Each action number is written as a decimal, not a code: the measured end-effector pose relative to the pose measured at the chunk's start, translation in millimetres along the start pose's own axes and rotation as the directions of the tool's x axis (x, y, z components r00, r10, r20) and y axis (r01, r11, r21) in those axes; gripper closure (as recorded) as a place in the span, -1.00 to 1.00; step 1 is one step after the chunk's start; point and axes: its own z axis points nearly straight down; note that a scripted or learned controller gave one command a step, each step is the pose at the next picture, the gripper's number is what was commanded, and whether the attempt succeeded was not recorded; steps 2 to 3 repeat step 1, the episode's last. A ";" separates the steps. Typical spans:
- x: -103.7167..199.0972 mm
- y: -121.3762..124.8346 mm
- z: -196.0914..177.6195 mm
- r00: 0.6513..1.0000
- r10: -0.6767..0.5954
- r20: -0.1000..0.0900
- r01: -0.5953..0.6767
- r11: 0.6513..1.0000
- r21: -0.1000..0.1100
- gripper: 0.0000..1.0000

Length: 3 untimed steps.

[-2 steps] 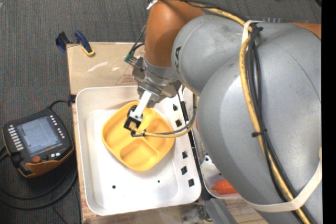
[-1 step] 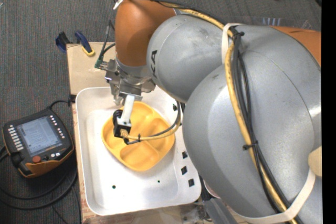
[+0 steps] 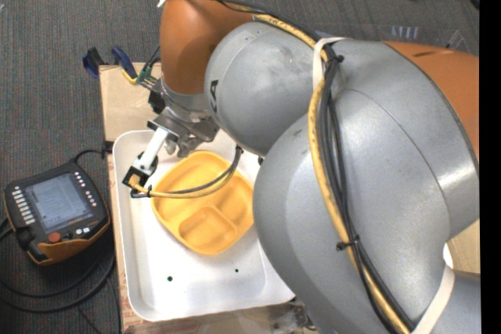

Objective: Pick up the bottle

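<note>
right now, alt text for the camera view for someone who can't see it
A big grey robot arm reaches in from the right over a white bin, its gripper poised above the far edge of a yellow divided plate lying in the bin. A handheld control screen sits on the carpet left of the bench.

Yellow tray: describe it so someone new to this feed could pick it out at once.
Find the white bin at the picture's lower left, beside the big grey arm. The yellow tray lies in its middle, its right edge hidden under the arm. It is the one dish there: bright yellow, shallow, moulded into compartments.
</note>
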 end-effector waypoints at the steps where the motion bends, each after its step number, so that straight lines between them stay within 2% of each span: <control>1: -76.9 57.5 -20.1 0.998 0.056 0.001 -0.056 0.998 0.002 1.00; 3: -76.9 57.5 -20.1 0.998 0.056 0.001 -0.056 0.998 0.002 1.00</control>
